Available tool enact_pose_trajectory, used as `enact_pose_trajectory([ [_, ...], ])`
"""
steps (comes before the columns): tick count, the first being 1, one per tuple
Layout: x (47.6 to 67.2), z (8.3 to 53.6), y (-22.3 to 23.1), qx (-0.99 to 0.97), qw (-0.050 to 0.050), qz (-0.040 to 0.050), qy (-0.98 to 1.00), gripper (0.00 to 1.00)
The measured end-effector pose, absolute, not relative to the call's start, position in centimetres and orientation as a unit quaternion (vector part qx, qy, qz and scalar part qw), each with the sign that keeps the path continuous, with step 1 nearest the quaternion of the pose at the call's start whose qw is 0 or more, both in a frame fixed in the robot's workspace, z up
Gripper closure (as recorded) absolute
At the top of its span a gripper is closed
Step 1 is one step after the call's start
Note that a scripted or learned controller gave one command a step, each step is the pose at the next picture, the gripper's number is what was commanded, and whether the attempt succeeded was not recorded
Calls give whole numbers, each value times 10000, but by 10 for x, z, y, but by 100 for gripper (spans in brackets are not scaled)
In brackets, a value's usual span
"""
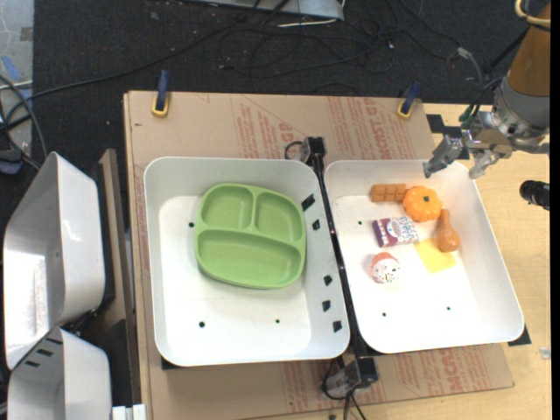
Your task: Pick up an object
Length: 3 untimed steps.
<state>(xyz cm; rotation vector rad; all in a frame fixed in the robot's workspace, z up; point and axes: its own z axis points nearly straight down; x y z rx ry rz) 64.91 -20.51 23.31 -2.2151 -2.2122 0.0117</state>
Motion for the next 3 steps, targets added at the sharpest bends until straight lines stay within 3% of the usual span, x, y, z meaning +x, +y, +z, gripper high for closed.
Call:
enact_pose_trajectory([
  [1,652,242,-204,-7065,-5,0,-7077,0],
  [3,657,136,-191,-7057,13,10,-7085,0],
])
